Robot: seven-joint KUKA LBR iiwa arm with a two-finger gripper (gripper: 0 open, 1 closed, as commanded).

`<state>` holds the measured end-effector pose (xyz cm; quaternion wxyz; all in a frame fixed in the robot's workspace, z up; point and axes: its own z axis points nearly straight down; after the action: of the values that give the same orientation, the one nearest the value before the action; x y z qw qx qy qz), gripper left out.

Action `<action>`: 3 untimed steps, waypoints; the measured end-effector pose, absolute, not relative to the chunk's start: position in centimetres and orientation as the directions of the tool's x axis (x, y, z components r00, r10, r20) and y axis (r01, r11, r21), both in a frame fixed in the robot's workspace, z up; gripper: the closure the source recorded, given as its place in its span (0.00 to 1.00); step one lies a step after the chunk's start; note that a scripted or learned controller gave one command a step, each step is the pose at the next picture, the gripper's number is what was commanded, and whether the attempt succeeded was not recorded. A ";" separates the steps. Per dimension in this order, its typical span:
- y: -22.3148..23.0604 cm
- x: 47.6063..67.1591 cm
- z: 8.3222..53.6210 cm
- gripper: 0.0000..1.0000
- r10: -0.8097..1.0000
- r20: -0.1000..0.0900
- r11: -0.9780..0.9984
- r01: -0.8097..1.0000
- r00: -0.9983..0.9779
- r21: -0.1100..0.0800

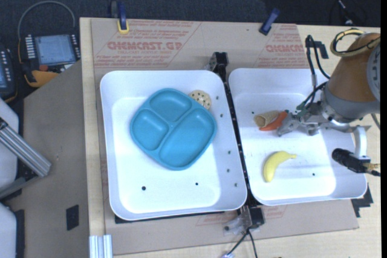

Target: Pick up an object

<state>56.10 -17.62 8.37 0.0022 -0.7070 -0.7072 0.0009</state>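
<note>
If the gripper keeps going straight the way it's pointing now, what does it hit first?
Most likely the orange and tan toy in the right bin: the gripper points toward image-left, right at it. Height is hard to judge from above, so contact is uncertain. The banana lies off that line.

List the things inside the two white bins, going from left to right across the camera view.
Blue plastic divided plate → round tan cookie → orange carrot-shaped toy → the arm's claw.
</note>
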 end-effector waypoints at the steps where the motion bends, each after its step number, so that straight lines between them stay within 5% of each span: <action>1: -17.6 56.2 9.5 1.00 1.000 0.000 0.000 1.000 0.000 0.000; 3: -17.4 56.2 20.0 1.00 1.000 -0.003 0.001 1.000 -0.001 0.008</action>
<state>56.19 -17.38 20.04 -0.0038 -0.7069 -0.7073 -0.0016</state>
